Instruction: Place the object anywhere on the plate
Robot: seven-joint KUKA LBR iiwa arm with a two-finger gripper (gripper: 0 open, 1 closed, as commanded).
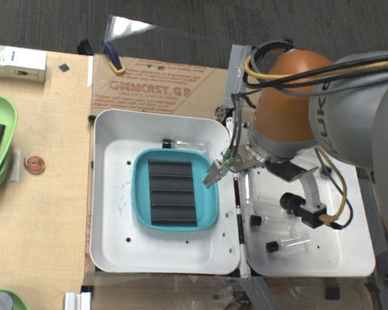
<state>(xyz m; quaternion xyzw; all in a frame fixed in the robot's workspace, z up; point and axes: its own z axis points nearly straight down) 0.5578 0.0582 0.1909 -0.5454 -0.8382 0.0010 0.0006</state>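
Crowding plate [209,210]: black ridged block [172,191], claw [217,172]

A dark grey carpeted floor [160,6] is stretching across the top, while a light wooden tabletop [31,238] is lying at the left, a brown cardboard sheet [159,87] is resting beside it, and even light is falling overhead
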